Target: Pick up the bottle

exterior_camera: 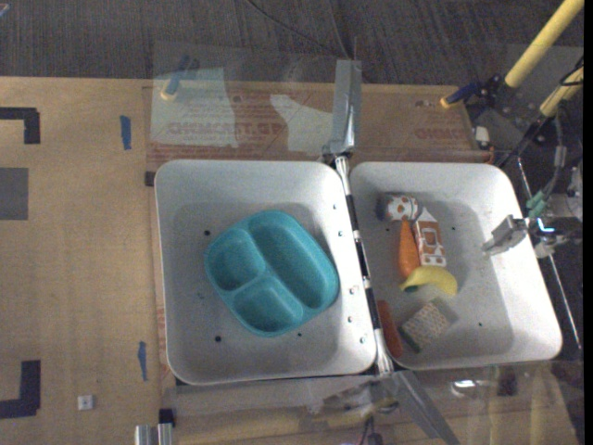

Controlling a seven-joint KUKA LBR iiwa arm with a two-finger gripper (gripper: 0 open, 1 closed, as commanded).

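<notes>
Presently: bottle lies in right-hand bin, end effector apart from it

Markings. Reddish lettering is printed on the cardboard sheet (pixel 222 128) at the far side of the bench (pixel 74 248), under a clear film; it is too faint to read. The bottle (pixel 400 209) carries a red-orange patch on its white body, and no wording can be made out. The small white carton (pixel 428 239) beside it has red print, likewise illegible.

Task item. The bottle is in the far-left part of the right-hand bin (pixel 519 332), close to the seam between the two bins. It appears to lie on its side, long axis roughly across the view, with a darker end toward the left-hand bin (pixel 176 276). This reading is uncertain at this resolution.

Neighbours. An orange carrot (pixel 408 250) lies just on the near side of the bottle, beside the carton. A yellow banana (pixel 432 280) sits at the carrot's near end. A checkered pad (pixel 428 324) and a reddish stick-like item (pixel 389 329) lie nearer still. A teal divided plate (pixel 271 272) occupies the left-hand bin.

End effector (pixel 508 235). It sits over the right part of the right-hand bin, well apart from the bottle. Whether it is released or clenched cannot be told.
</notes>
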